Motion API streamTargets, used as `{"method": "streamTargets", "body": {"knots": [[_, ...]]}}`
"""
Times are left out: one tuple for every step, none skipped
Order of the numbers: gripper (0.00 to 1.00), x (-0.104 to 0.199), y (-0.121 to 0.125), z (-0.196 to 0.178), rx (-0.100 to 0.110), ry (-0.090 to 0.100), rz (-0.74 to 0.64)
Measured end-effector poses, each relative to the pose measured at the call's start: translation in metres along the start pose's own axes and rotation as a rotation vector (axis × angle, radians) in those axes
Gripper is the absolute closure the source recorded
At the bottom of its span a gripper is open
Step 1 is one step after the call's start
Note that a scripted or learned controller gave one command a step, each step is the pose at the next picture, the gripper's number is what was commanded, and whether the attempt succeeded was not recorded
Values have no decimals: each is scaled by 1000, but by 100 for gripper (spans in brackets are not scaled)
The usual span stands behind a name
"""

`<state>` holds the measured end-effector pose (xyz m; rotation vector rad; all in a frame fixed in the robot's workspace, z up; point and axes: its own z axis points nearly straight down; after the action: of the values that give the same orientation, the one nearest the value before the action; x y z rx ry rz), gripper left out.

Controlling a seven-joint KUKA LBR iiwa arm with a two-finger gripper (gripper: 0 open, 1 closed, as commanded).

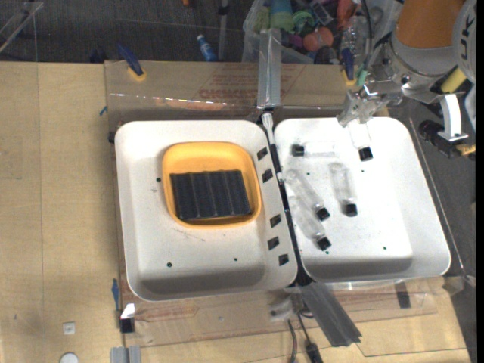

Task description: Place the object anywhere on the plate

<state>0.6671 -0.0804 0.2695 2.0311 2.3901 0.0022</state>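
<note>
Grey and orange, your arm (pixel 427 10) comes in from the upper right and ends over the far edge of the right bin (pixel 393 259). Its claw (pixel 360 112) hangs there pinching the upper end of 1 clear tube with a black cap (pixel 362 144); the tube slants down toward the bin floor, cap lowest. You can see 4 more tubes of the same kind lying on that bin's floor: 1 near the far left (pixel 311 152), 1 upright in the middle (pixel 344 191), and 2 slanting along the left side (pixel 306 197), their black caps pointing toward the near edge. They look like glassy, see-through plastic, hard to make out against the white. Across the divider, the left bin (pixel 144 263) holds the plate (pixel 185 157), a yellow-orange rounded-square dish with a raised rim. On it rests a dark, ribbed rectangular slab (pixel 210 195), well apart from the held tube.
</note>
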Motion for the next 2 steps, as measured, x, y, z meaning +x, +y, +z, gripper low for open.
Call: {"method": "streamTargets", "body": {"knots": [[100, -15, -2, -18, -1, 1, -210], [100, 6, 1, 0, 2, 5, -487]]}}
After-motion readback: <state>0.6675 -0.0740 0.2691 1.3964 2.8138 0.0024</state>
